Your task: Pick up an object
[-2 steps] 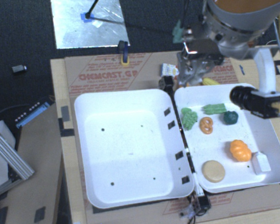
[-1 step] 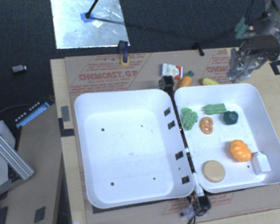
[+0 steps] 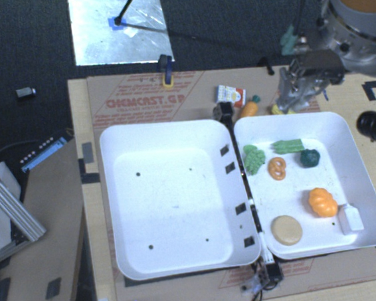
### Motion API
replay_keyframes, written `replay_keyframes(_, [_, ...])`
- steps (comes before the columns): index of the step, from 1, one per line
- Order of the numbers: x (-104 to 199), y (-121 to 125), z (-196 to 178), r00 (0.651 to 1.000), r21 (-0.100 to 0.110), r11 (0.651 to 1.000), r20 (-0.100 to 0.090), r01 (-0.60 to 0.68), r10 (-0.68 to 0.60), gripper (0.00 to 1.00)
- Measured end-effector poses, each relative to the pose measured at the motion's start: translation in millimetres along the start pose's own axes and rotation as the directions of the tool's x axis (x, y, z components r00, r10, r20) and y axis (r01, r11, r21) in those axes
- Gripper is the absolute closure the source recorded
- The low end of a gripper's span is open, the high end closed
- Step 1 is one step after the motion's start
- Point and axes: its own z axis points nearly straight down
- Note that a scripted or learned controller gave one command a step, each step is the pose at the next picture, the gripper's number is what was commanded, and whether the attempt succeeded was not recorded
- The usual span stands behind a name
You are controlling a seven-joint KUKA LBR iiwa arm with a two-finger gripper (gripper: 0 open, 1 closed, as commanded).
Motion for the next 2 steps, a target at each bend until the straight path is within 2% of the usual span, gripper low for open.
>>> replay_keyframes(1, [-100,-1,0,1.000,-0.001,1.000,0.003,-0.016,0.016,1.00])
replay_keyframes(2, [-67,0,0,1.000,0.000,1.000,0.001,-0.001,0.001,1.00])
